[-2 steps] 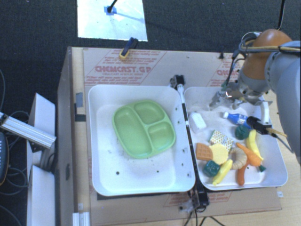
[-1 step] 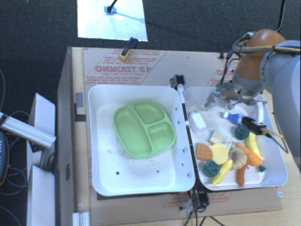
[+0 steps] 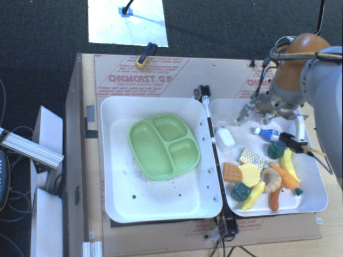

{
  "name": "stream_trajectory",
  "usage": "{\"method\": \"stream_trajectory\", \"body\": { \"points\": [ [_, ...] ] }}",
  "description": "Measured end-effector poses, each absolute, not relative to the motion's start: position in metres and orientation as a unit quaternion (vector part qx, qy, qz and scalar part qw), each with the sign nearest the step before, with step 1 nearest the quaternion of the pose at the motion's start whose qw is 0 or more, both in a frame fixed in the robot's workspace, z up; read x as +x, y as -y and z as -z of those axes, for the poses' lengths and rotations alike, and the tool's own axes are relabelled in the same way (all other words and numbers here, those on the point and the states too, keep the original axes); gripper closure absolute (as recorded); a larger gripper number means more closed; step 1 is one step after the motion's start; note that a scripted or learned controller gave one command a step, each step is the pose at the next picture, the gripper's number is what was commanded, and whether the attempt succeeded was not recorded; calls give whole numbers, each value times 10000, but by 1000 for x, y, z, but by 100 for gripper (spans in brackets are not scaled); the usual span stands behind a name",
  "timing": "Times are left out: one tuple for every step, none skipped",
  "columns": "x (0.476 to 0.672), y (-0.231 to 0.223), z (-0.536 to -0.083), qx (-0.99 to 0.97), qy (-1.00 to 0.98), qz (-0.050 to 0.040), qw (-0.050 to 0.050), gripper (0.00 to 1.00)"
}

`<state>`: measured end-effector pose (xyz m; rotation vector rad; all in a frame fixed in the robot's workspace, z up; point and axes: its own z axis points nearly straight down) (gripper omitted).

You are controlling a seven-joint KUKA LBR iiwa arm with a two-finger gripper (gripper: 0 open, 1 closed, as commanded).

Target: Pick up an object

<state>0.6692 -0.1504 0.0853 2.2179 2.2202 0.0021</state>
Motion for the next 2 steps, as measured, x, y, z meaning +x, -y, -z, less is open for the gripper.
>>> {"method": "stream_trajectory", "body": {
  "points": [
    [669,153,-86,7066,-7076,-7,19,0],
    [669,144,-85,7057,-7085,-5,14,0]
  ]
}}
